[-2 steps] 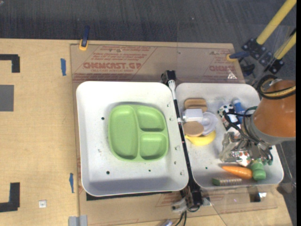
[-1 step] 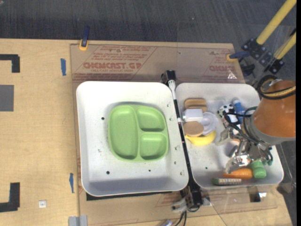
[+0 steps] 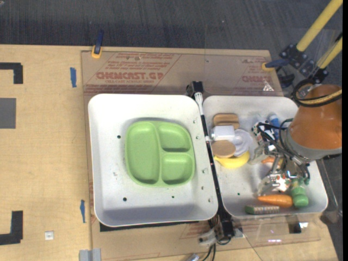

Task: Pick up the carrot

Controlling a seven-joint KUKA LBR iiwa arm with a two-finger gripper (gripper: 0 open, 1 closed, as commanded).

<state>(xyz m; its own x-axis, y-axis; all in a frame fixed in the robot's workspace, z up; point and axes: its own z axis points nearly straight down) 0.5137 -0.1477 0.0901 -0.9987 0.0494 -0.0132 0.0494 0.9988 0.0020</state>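
While lying flat along the near wall of the right bin (image 3: 321, 203), the carrot (image 3: 275, 200) sits with its green top (image 3: 300, 200) toward the bin's right corner, just beyond a thin dark strip (image 3: 261, 210). Probably a light, rigid toy with a smooth, slippery skin; best pinched across the thick orange middle, not the tapering tip. Just beyond the carrot, the gripper (image 3: 280, 174) hangs low over it, nothing visibly held; spread of its fingers impossible to tell amid cables. Farther from the carrot, toward the left wall, a yellow piece (image 3: 235, 160) and a bread-like block (image 3: 225, 119). Beyond that wall, a green divided plate (image 3: 160, 152).
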